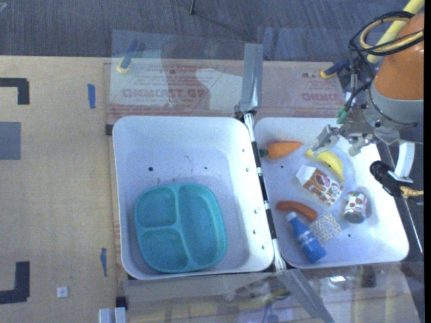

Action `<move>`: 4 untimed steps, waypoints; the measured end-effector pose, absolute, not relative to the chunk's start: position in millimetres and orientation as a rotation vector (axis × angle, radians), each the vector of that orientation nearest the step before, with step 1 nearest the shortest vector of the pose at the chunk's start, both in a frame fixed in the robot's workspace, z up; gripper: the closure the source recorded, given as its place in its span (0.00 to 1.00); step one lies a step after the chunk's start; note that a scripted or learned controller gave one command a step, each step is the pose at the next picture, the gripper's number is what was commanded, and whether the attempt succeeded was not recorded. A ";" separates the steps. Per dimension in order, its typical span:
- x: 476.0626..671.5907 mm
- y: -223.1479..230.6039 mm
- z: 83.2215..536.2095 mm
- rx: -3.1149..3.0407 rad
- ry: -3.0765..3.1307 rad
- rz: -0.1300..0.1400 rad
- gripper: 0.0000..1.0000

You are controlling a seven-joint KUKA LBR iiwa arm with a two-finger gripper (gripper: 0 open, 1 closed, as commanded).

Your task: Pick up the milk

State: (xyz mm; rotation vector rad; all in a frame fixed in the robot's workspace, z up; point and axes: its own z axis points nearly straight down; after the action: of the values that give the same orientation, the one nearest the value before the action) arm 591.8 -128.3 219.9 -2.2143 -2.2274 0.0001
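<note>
The milk (320, 184) is a small white carton with a red-brown print, lying in the middle of the right bin (394, 244). My gripper (340, 140) hangs over the far part of that bin, just above a yellow banana (332, 163) and up and to the right of the milk. Its fingers (323, 140) stand apart, open, with nothing held between them. The grey arm with its orange band reaches in from the right.
Around the milk lie an orange carrot (285, 149), a red sausage (297, 209), a blue bottle (307, 240), a checkered packet (328, 227) and a can (355, 206). The left bin (182, 140) holds a teal divided plate (179, 227).
</note>
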 end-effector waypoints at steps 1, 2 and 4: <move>533.9 -68.3 183.7 -2.540 -1.841 0.004 0.00; 557.8 -115.2 119.1 -2.462 -1.973 -0.021 0.00; 618.5 -182.9 107.4 -2.385 -2.096 -0.043 0.00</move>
State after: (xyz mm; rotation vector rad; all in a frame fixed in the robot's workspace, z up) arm 618.5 -182.9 107.4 -2.3846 -2.0956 -0.0433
